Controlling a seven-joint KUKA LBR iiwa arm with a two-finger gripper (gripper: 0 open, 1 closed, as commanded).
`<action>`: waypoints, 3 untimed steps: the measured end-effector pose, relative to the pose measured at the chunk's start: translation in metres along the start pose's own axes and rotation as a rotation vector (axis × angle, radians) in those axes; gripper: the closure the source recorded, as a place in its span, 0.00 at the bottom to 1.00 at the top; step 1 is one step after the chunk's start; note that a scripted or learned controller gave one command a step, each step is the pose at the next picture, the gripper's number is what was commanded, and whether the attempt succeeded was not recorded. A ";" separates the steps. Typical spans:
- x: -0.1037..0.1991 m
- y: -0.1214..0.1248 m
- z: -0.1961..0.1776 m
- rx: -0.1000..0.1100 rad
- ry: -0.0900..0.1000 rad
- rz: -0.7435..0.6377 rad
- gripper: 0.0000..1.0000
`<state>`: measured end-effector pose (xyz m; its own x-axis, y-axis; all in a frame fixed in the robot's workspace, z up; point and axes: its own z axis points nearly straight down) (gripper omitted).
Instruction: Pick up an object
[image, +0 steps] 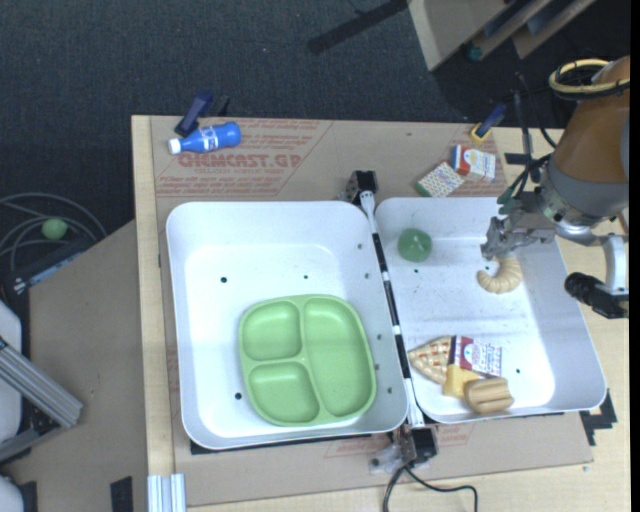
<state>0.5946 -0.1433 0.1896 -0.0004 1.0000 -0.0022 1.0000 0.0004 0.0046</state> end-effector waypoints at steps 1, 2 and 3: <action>0.001 -0.001 0.002 0.004 0.001 0.000 0.00; 0.035 -0.029 0.105 0.005 0.003 0.000 0.00; 0.015 0.072 0.105 0.003 0.001 -0.001 0.00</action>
<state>0.6669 -0.1283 0.0852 -0.0014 1.0000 -0.0009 1.0000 0.0014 0.0018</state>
